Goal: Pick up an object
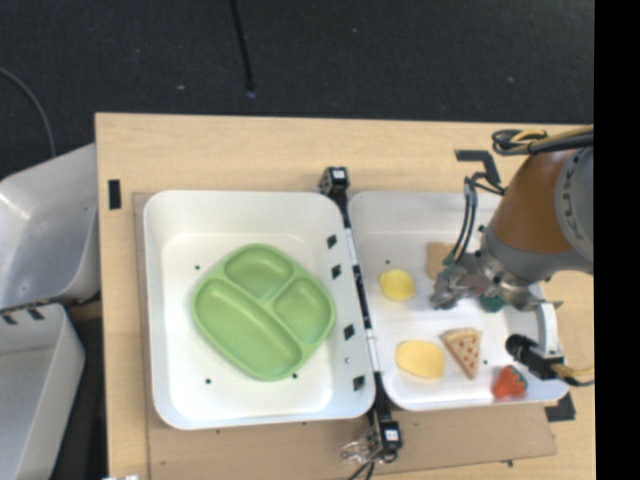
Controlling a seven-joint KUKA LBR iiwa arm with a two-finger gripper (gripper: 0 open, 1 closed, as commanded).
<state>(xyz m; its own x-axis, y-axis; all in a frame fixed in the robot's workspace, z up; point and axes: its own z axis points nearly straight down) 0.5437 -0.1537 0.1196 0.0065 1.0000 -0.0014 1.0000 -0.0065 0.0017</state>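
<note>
The arm [535,218] hides part of a tan object [436,259], perhaps bread, too covered to identify.

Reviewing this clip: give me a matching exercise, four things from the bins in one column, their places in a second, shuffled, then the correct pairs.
Things:
1. green divided plate
2. pizza slice
3. strawberry
4. small round yellow piece

Places:
A. right bin's near right corner
B. left bin, middle
C. right bin, beside the divider, farther from the camera than the larger yellow piece
D. right bin, just right of the larger yellow piece

Pairs: 1-B, 2-D, 3-A, 4-C
</note>
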